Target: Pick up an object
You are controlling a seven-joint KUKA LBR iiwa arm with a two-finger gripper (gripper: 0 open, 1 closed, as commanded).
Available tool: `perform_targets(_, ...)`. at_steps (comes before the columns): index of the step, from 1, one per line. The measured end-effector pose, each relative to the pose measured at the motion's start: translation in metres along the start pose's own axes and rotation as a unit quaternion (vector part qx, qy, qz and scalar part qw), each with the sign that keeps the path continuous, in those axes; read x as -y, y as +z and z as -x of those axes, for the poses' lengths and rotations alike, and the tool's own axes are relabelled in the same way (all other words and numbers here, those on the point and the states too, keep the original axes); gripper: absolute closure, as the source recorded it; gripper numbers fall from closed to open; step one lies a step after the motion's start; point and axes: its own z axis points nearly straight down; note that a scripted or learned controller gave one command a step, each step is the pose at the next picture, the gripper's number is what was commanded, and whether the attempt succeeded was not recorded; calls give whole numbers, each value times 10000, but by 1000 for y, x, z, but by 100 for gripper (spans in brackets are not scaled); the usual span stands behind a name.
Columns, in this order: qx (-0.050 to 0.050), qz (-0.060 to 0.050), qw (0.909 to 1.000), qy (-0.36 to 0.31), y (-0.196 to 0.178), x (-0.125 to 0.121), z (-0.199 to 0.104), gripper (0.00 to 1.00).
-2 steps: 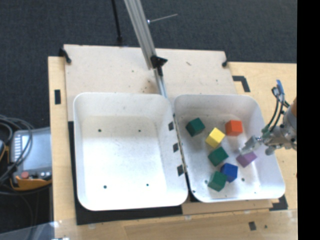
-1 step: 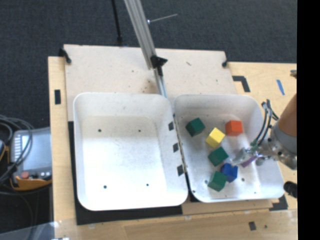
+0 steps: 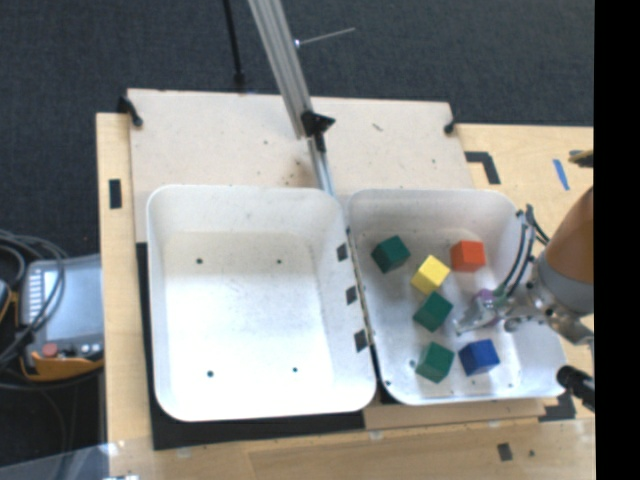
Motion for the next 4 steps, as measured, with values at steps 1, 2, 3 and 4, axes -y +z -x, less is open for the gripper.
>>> perform_targets(1, -18, -20, 10000, 37, -6, 1, 0, 100)
perform_targets(2, -7, -15, 10000, -2, -71, -3, 1, 100)
perform_targets(3, -11, -20, 10000, -10, -121, 0, -5, 100)
perform_targets(4, -15, -30, 10000, -11, -159, -2, -4, 100)
